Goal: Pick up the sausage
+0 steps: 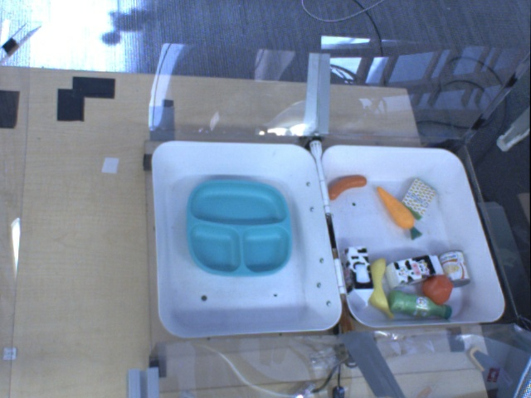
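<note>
Claw: state impossible to tell from the camera view; no point given.
Sausage (347, 186): lying flat in the right bin (452, 222), far-left corner, orange-red, long axis roughly across the bin, left end just beside the wall shared with the left bin (178, 297).
Nearest neighbour: carrot (397, 209), near the sausage's right end but apart from it, slanted toward the near side.
Further out: checkered packet (419, 196) beside the carrot's top; near-side cluster of cow-print carton (358, 269), banana (378, 287), second carton (415, 269), tin (453, 267), red fruit (437, 288) and green bottle (419, 306), all well apart from the sausage.
Left bin contents: teal divided plate (239, 226), not involved.
Tabletop (75, 222): pale wood around both bins.
Risk, wall strike: likely if lowered over the sausage's left end; little room there between it and the bin wall.
Risk, roll-out: rounded, smooth-looking body; probably apt to slip sideways or squirt out under a pinch placed off-centre or along its length.
Risk, wrong item: carrot similar in colour and shape; a descent drifting rightward could close on it instead.
Risk, empty close: shallow object on the bin floor; stopping too high would probably pinch nothing.
Safer aim, as a judgement: middle of the sausage, closing across its short width.
</note>
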